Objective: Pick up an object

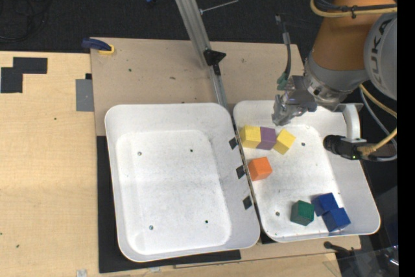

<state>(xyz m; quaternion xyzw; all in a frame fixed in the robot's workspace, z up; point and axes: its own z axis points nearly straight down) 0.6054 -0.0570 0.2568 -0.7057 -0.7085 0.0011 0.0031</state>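
The right bin (353,201) holds several blocks. A yellow block (250,136), a purple block (267,137) and a second yellow block (284,141) lie in a row near its far left. An orange block (260,168) sits below them by the left wall. A green block (302,213) and a blue piece (331,210) lie near the front right. My gripper (283,115) hangs just above and behind the row of blocks, closest to the tilted yellow one, with nothing visibly held.
The left bin (123,120) lies beside the right one. A slanted metal rail (194,26) rises behind the bins. The grey and orange arm (347,29) fills the upper right. A black fitting (343,146) juts over the right bin's right side.
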